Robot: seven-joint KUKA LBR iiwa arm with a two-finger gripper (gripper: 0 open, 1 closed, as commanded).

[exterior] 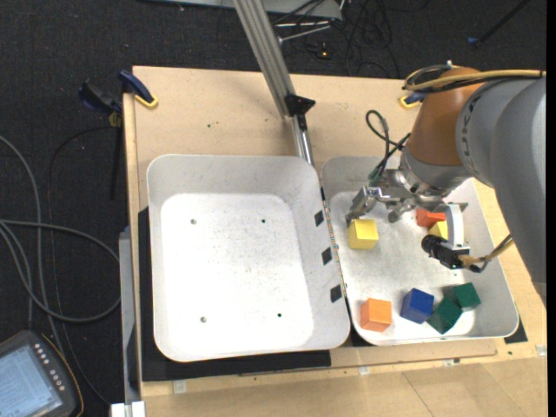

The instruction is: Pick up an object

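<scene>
A grey arm with an orange band reaches into the right bin (486, 320) from the bench's right edge. Its gripper (375, 205) hangs just above a yellow block (363, 233) near the bin's left wall, fingers spread wide (nothing between them). Orange (376, 313), blue (418, 304) and green blocks (453, 307) lie along the bin's front edge.

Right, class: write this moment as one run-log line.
arm: over right bin | gripper: just above yellow block | holding: nothing seen | other blocks: near bin's front
</scene>
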